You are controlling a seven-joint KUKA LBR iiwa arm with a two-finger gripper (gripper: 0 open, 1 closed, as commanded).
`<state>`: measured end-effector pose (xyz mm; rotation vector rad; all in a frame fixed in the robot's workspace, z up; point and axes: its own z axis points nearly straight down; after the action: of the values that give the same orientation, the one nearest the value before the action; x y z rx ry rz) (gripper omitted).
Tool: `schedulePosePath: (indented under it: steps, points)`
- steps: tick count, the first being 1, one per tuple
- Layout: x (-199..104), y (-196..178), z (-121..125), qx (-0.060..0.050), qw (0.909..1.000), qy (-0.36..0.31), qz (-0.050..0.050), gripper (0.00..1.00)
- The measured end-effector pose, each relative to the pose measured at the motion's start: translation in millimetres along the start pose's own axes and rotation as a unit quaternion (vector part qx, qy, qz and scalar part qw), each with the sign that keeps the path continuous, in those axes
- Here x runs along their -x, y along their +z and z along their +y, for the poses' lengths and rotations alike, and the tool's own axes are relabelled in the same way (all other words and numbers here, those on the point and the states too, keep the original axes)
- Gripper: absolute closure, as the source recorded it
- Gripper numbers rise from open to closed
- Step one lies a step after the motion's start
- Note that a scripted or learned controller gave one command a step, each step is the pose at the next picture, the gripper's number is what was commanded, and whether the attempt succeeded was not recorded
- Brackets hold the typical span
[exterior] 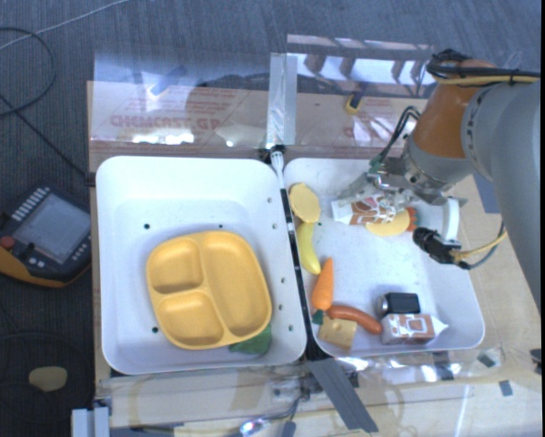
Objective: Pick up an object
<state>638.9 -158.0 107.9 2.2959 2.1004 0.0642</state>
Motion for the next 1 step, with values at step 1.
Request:
schedulePosePath:
  steps: [1]
  points:
    - [-6.9, 0.5, -1.8, 0.000, 0.9999, 0.011, -0.007, 0.00]
